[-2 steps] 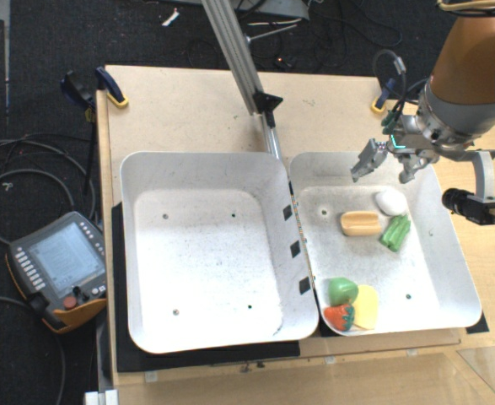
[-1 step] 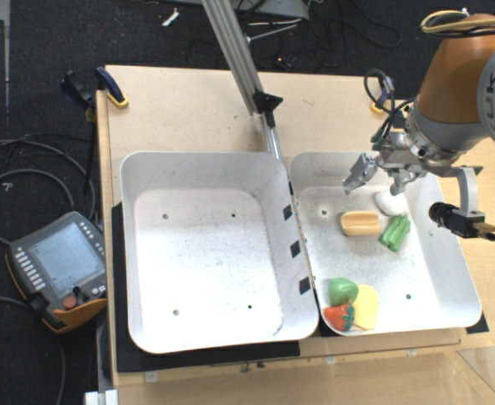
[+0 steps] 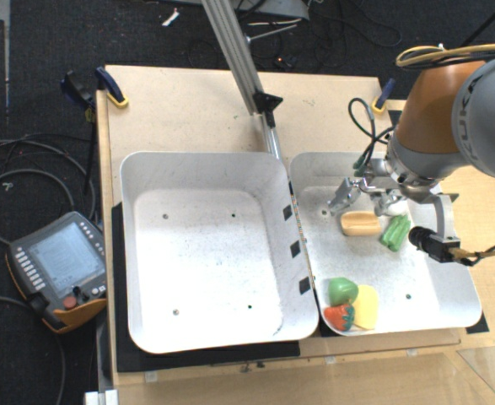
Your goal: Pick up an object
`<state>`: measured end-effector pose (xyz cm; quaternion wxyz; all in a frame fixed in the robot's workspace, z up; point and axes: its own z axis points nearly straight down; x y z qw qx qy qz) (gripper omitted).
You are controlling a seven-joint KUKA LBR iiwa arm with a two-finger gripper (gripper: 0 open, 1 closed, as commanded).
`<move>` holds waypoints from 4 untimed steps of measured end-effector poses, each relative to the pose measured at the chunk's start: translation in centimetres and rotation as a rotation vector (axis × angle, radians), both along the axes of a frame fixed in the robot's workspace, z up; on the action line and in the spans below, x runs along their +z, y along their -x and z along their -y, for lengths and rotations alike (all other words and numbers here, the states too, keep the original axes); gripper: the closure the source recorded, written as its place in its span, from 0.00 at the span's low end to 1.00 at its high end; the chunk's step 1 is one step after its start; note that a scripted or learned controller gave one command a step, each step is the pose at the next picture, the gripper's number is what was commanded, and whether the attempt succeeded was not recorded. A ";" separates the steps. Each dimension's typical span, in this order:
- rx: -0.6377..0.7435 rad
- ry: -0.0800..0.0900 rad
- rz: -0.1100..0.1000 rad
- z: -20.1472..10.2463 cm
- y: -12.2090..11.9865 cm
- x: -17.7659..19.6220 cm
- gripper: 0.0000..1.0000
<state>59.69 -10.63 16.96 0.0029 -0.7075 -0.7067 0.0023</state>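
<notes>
While the gripper [image 3: 367, 194] hangs low over the right bin [image 3: 449, 302], beside the tan block [image 3: 360, 223], I cannot tell how its jaws stand

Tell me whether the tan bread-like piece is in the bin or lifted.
In the bin: the tan piece lies on the right bin's floor, below the gripper.

Two bins sit side by side on the bench [image 3: 196, 99]: the left bin [image 3: 146, 175] at centre frame, the right bin [image 3: 449, 298] to its right. In the right bin, a bun [image 3: 361, 223] lies near the upper middle with a pepper [image 3: 395, 232] just beside it on the right. Three toys [image 3: 350, 303] cluster at the lower left corner. The arm [image 3: 449, 116] enters from upper right, above the bun. A pendant [image 3: 57, 268] lies off the bench at lower left.
</notes>
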 end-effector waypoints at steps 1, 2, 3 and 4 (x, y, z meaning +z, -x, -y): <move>0.000 0.000 0.001 0.2 0.1 -6.4 0.00; 0.000 0.001 0.008 0.2 -0.1 -5.0 1.00; 0.002 0.002 0.011 0.1 0.1 -0.7 1.00; 0.000 0.002 0.013 1.1 0.1 4.5 1.00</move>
